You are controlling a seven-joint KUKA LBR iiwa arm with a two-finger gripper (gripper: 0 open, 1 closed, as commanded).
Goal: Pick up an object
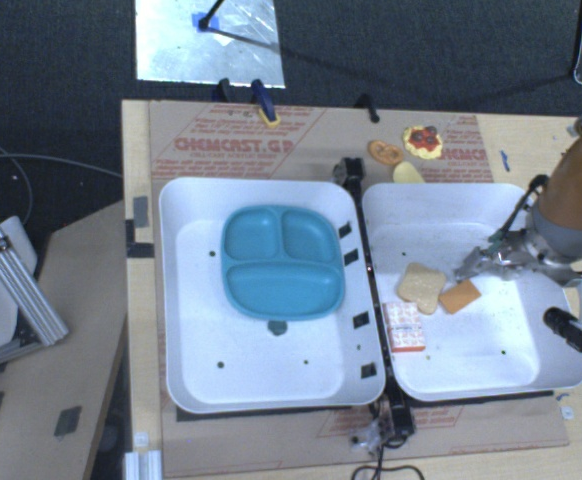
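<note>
two white bins sit side by side on the bench. the left bin (196, 368) holds a blue divided plate (281, 264), lying flat near its middle, with a small dark bit just below the plate's lower edge. the right bin (491, 363) holds three things in its left half: a pale bread-like piece (420, 286), an orange block (460, 296) touching the bread's right side, and a small red-and-white packet (404, 326) just below the bread, close to the wall between the bins. black clips run along that shared wall.

outside the bins, on the cardboard behind the right bin, lie three toy foods — an orange-brown piece (384, 151), a round one with red on top (423, 141) and a pale yellow one (407, 173) right at the bin's rim. a blue-and-yellow clip (264, 103) stands at the cardboard's far edge, near a shiny sheet (209, 26) on the dark floor.

the arm comes in over the right bin's right side. the gripper (476, 264) points left and down, its tips just above and beside the orange block — very near it, possibly touching its upper right corner. nothing stands between them. the bread lies just beyond the block. whether the tips are spread or closed, i cannot tell.
</note>
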